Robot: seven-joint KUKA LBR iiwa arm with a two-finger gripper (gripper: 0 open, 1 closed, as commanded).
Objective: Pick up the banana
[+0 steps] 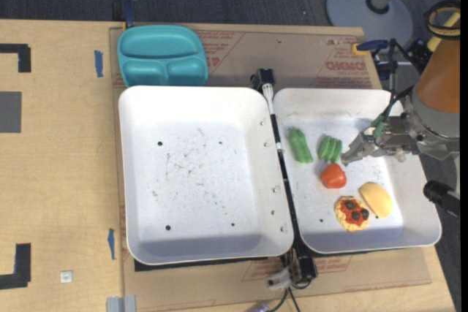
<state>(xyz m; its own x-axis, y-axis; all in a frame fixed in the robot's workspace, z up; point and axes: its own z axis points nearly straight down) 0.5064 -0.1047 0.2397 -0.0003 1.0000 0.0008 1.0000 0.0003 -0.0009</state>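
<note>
Your two-finger gripper (pixel 360 150) hangs beside the ridged green vegetable (pixel 330 149); can't tell finger state. Pale yellow banana (pixel 376 199) sits untouched in the right white bin (pixel 428 234).

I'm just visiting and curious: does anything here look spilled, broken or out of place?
Nothing stands out. The toy foods, including the banana, sit loose in the right bin, none spilled over its rim. The left bin shows faint scuff marks.

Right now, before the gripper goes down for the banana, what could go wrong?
1. The gripper hangs nearer the green items and the tomato than the banana; it may grab those.
2. The banana touches the small pizza, which could get pushed or lifted along.
</note>
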